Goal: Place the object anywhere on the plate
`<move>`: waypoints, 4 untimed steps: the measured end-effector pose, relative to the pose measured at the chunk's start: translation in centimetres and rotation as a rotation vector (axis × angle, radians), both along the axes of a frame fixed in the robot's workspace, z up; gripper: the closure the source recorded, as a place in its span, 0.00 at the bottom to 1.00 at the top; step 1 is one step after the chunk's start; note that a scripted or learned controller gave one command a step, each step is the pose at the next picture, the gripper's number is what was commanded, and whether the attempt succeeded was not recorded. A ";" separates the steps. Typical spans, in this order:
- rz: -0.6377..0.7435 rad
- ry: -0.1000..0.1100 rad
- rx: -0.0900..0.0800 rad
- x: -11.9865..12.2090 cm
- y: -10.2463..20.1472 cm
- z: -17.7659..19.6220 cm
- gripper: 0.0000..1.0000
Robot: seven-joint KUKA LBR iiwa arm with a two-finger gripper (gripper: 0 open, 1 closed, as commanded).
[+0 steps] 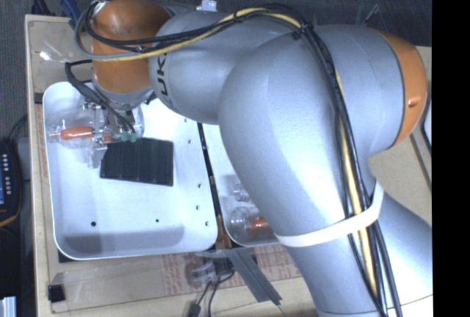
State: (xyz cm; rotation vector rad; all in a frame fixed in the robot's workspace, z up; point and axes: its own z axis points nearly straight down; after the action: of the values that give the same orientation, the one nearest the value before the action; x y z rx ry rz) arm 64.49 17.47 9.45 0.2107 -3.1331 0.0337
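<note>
Object, a clear item with an orange core, lies in the left bin beside a black plate; fingers surround it, closure indeterminable.

The surface carries two bins side by side. The left bin holds a flat ridged pad near its centre. The claw hangs over this bin at the pad's 10 o'clock corner. A clear object lies at the claw's 9 o'clock. The right bin sits at the pad's 4 o'clock, largely under the arm, with clear items inside.
</note>
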 end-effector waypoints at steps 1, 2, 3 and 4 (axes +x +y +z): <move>0.000 0.000 0.000 0.0 0.0 0.0 0.00; 0.000 0.000 0.000 0.0 0.0 0.0 0.00; 0.000 0.000 0.000 0.0 0.0 0.0 0.00; -0.046 -0.002 0.021 -2.8 1.3 10.0 0.00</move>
State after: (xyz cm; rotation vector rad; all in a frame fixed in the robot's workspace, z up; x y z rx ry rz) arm 61.65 18.81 19.44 0.1381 -3.1405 0.0007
